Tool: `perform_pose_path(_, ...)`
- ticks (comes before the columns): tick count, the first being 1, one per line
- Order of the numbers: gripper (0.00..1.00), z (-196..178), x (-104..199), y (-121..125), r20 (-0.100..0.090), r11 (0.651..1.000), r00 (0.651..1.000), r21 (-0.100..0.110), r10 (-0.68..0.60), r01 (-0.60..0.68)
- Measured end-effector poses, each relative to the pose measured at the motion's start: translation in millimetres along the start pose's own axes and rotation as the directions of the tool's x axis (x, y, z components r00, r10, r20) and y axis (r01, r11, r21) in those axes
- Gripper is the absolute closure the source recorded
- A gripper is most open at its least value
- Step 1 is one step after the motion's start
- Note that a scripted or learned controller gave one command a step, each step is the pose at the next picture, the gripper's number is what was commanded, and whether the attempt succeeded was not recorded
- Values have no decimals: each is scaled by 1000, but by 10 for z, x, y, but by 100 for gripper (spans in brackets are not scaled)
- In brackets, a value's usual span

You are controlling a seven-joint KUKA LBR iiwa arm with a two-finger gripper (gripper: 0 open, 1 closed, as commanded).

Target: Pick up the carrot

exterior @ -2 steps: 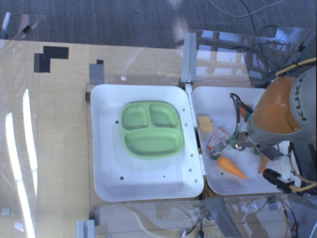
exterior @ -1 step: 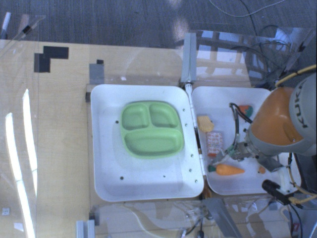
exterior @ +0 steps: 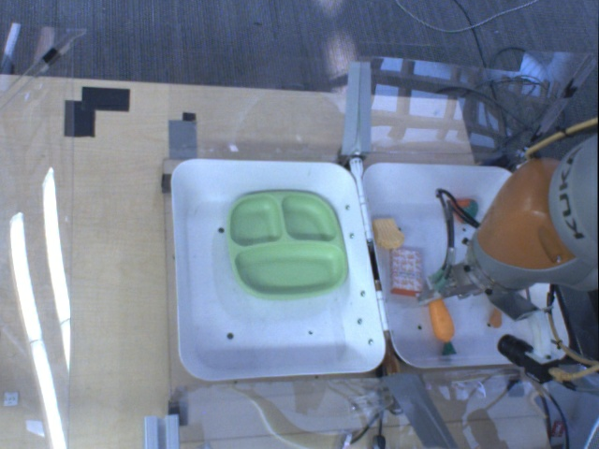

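I am in the approach step: the gripper [exterior: 447, 288] hangs just above the carrot [exterior: 440, 321] lying in the right bin [exterior: 412, 344], finger state indeterminable, so next I must descend and close on it

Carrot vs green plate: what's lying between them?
Camera view: the red-and-white packet lies between the carrot and green plate, plus the bin rims.

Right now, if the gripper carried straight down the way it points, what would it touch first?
Probably the carrot, lying just below the gripper in the right bin; depth is hard to judge from above.
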State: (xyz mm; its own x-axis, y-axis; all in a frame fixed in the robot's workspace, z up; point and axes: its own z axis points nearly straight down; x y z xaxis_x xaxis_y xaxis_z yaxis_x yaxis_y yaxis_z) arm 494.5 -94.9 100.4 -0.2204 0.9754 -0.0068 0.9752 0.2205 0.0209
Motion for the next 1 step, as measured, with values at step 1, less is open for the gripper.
perform_pose_path(1, 100, -836, 324, 183, -8, 989, 990, 16, -144, 144)
